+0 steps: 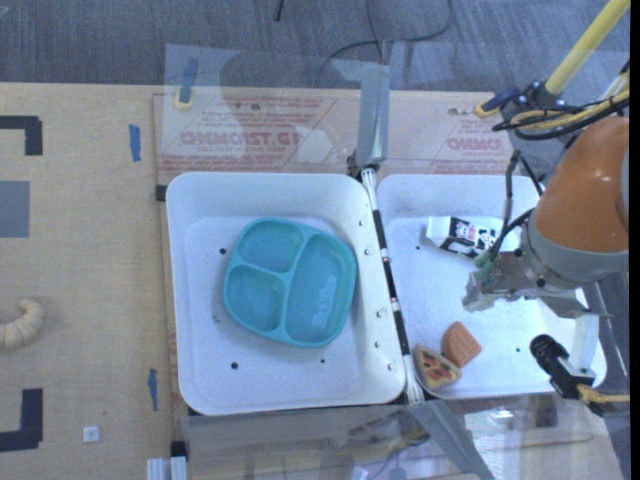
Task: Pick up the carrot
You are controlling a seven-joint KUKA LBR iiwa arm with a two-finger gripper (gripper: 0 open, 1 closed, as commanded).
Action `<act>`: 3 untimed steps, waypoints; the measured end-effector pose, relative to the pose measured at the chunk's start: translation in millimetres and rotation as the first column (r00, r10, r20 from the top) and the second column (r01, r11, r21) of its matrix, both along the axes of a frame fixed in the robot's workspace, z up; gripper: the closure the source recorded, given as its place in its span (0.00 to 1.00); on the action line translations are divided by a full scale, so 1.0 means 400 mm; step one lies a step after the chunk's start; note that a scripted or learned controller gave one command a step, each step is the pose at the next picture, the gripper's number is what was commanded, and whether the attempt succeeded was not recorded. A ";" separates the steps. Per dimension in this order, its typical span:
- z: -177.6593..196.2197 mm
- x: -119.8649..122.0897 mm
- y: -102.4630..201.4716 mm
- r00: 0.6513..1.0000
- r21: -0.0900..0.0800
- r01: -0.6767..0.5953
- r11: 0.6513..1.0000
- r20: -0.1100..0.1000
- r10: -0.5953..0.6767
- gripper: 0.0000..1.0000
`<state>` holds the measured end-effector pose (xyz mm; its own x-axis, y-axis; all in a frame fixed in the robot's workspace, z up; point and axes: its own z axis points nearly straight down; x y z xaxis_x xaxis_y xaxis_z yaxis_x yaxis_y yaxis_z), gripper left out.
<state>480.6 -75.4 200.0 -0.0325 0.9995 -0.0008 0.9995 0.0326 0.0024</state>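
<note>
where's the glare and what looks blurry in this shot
Camera view: glare streaks the clear sheet behind the bins and the clear panel along the bottom edge; light is even, with soft shadows inside the left bin around the teal plate; the gripper looks soft and smeared, so its fingers are hard to make out; small items by it stay fairly sharp.

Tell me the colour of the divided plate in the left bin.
Teal, a light blue-green all over. The divided plate shows plainly in the camera view.

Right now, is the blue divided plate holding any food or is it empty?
Empty. The blue plate sits in the left bin with all three compartments bare; the food pieces lie in the right bin.
</note>
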 end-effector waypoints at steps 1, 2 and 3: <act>0.051 -0.002 -0.132 0.977 0.000 0.214 0.977 -0.002 -0.214 1.00; 0.019 -0.003 -0.213 1.000 0.001 0.020 1.000 -0.003 -0.020 1.00; -0.279 0.003 -0.330 0.970 -0.002 -0.242 0.970 0.005 0.242 1.00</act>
